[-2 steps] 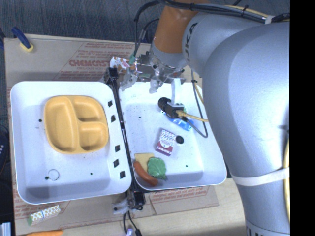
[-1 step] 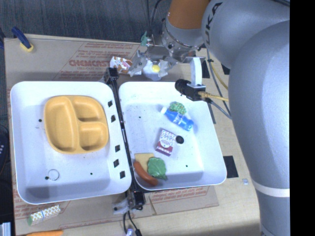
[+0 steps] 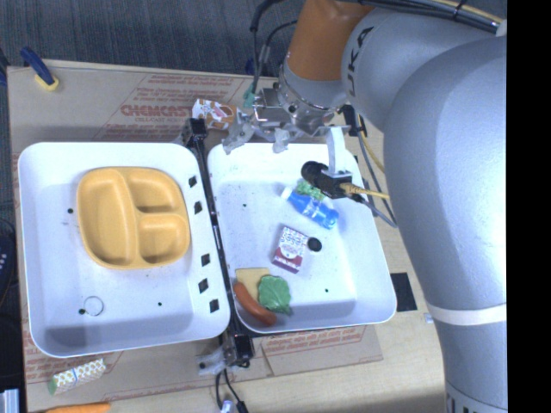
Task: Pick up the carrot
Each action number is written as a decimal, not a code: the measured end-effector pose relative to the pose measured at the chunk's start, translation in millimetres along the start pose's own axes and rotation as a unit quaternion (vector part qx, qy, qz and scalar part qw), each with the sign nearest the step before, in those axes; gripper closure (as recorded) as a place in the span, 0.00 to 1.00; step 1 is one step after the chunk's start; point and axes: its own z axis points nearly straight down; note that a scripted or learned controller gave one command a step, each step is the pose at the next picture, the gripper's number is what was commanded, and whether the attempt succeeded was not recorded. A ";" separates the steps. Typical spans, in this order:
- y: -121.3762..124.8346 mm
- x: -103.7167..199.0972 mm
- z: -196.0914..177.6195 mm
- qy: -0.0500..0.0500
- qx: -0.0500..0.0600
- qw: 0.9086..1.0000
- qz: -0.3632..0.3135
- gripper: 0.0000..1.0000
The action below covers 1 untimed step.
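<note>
Gripper (image 3: 256, 142) position: upper centre of the frame, over the top edge of the right bin (image 3: 343, 272); my jaws were spread, and nothing lay between them.

Carrot (image 3: 255, 305) position: lower centre of the frame, in the lower left corner of the right bin; it lay slantwise against the bin wall, well apart from my gripper.

Adjacent items: a green piece (image 3: 275, 292) touched the carrot on its right side; a yellow slab (image 3: 250, 276) lay just above both, touching the green piece.

Other contents of the right bin: a red-and-white carton (image 3: 291, 249) near the bin's middle; a small black disc (image 3: 314, 245) just beside the carton, to its right; a blue bottle (image 3: 312, 207) above them, toward the right wall, lying on its side.

Left bin (image 3: 50, 231): it held a yellow divided plate (image 3: 133, 215), set flat in the bin's upper half, apart from the walls.

Outside the bins: a small packet (image 3: 213, 110) lay on the cardboard (image 3: 129, 93) to the left of my gripper; a blue-and-yellow clip (image 3: 40, 68) lay at upper left of the frame.
</note>
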 end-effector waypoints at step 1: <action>0.5 -8.8 -76.9 0.000 -0.001 0.992 0.127 0.00</action>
